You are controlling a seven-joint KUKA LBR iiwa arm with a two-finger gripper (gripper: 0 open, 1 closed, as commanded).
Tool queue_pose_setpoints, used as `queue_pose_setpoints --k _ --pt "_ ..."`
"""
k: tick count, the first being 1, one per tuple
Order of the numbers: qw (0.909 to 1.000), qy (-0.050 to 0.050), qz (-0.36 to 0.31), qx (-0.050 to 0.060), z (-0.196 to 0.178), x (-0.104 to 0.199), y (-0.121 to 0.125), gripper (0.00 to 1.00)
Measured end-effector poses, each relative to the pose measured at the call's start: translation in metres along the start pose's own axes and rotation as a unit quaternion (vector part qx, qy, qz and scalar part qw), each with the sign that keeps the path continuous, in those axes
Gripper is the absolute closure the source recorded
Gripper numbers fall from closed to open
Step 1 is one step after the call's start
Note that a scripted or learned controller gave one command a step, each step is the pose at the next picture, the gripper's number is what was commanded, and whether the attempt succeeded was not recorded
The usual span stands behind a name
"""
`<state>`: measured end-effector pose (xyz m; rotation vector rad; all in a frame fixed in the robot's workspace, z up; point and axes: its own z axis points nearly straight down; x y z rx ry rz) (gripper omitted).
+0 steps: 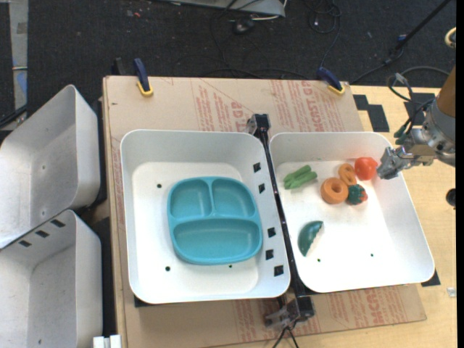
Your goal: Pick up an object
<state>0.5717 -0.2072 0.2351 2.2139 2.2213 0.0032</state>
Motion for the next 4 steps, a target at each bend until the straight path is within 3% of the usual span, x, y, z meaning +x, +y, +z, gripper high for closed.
queue_pose_setpoints --k 2,4 --pt "1.0 0.002 -0.002 0.003 0.016 0.104 0.006 1.0" --pt "1.0 0.002 -0.003 0.001 0.025 0.213 0.039 1.0"
